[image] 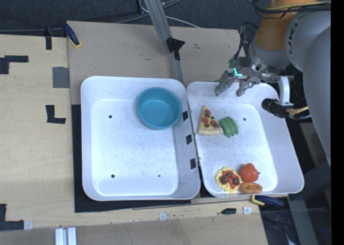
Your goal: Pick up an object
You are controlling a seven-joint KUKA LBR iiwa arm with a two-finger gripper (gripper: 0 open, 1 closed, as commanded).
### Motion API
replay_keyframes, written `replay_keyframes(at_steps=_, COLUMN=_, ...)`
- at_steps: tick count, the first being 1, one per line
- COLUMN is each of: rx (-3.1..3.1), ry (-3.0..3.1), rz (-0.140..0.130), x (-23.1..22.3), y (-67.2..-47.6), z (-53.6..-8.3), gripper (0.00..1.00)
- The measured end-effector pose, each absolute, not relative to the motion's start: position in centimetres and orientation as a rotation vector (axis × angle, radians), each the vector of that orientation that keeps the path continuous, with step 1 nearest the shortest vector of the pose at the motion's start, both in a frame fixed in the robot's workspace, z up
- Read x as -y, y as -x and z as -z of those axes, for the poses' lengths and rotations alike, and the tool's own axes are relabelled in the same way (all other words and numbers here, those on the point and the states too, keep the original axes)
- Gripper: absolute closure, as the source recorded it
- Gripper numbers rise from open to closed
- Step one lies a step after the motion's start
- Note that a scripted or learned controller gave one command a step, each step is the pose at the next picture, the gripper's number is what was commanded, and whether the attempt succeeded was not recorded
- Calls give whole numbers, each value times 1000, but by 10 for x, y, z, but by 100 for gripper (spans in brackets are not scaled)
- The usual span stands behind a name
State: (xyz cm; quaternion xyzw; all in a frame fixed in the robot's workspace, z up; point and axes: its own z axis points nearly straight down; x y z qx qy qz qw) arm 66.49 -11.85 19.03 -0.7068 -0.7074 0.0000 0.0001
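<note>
Pizza slice (208, 122): flat in right bin (279, 152), upper left, touching green pepper (229, 126).
Gripper (232, 88): above bin's far rim, fingers spread apart, grasping nothing.
Blue bowl (158, 108): left bin (102, 147), far corner.

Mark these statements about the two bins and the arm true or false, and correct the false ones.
1. The blue bowl sits in the left bin. True.
2. The pizza slice lies in the left bin. False: it lies in the right bin, beside the green vegetable.
3. The gripper hangs over the far edge of the right bin, jaws apart with nothing between them. True.
4. The red tomato is in the near part of the right bin. True.
5. The blue bowl holds the round pizza. False: the round pizza lies in the right bin next to the tomato.
</note>
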Motion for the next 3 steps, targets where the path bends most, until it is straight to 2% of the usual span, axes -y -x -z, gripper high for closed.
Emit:
replay_keyframes(at_steps=1, rx=2222, ry=2220, rz=0, x=119, y=-665, z=-190, gripper=0)
replay_keyframes(at_steps=2, rx=2219, ry=2218, rz=-6, x=119, y=-659, z=-128, gripper=0)
replay_keyframes(at_steps=3, rx=2222, ry=2220, rz=-1, x=119, y=-659, z=-88, gripper=0)
